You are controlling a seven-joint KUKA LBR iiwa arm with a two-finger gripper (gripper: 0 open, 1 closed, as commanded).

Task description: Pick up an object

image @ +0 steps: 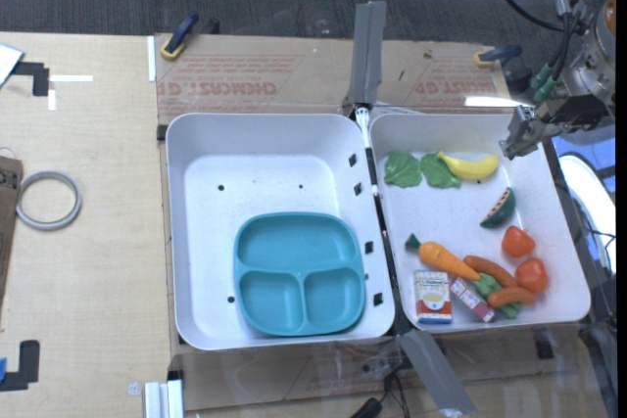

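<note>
Hovering over the right bin's [558, 210] upper right corner, the pincer [516, 142] hangs near the banana [468, 165]; whether it grips anything cannot be told.

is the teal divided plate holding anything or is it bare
Bare. The teal plate lies flat in the left bin, and all three compartments show plain teal, with no food in them.

One camera sits high above the bench [78, 113] and looks down at a slant. It is far enough back to take in both white bins, the left bin [196, 162] and the right bin [558, 210], side by side. The arm [588, 64] comes in from the right side.
</note>
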